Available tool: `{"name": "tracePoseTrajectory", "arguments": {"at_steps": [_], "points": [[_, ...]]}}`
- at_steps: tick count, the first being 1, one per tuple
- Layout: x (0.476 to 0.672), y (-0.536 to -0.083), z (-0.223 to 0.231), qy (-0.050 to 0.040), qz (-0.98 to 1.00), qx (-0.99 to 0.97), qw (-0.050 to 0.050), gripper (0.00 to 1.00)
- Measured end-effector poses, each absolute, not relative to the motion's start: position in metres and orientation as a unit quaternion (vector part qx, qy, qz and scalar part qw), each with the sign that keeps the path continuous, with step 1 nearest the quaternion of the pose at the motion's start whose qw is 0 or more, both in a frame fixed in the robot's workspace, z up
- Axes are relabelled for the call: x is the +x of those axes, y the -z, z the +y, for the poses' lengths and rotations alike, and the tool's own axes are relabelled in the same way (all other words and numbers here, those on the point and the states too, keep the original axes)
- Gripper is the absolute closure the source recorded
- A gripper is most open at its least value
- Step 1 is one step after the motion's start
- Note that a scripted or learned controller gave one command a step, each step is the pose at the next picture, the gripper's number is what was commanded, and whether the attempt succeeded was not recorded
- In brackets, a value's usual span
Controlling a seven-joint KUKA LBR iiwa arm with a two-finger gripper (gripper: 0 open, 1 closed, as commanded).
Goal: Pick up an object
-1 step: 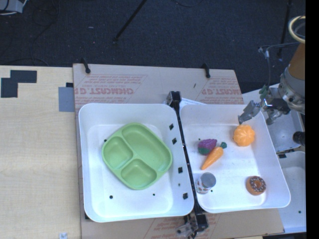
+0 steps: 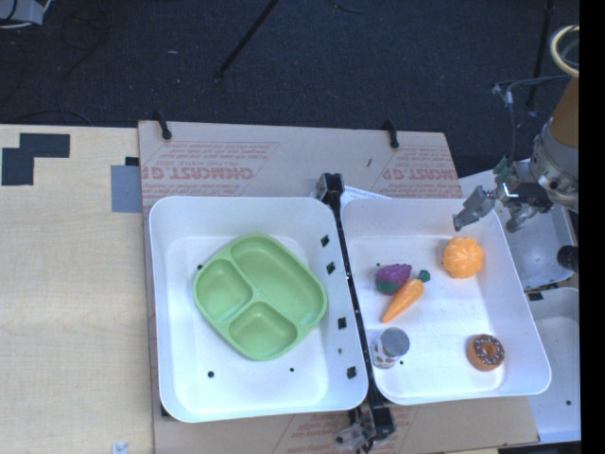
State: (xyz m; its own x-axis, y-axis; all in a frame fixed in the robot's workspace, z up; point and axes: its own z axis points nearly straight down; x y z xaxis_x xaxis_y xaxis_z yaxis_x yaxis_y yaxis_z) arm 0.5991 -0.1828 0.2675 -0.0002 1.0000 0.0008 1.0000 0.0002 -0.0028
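My claw: fingers spread apart, nothing between them, hanging over the right bin's far right corner.

Risks, as I judge them: the orange, nearest me, may roll off my fingers; carrot and purple piece touch, so one may drag the other.

Right bin also holds: small jar at near left edge, donut near right corner.

Left bin: green divided plate.

Two bins are set side by side on the desk. A divided plate is held in the left bin. In the right bin, a round fruit, a toy carrot, a small can and a doughnut are spread apart.
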Motion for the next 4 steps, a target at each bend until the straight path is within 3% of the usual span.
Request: {"name": "tracePoseTrajectory", "arguments": {"at_steps": [1,3,4], "points": [[0.59,-0.21,-0.177,-0.0019,-0.707,-0.707,0.003,0.0],[0.597,-0.106,-0.177,-0.0017,-0.707,-0.707,0.003,0.0],[0.598,-0.119,-0.178,-0.001,-0.706,-0.708,0.002,1.0]]}}
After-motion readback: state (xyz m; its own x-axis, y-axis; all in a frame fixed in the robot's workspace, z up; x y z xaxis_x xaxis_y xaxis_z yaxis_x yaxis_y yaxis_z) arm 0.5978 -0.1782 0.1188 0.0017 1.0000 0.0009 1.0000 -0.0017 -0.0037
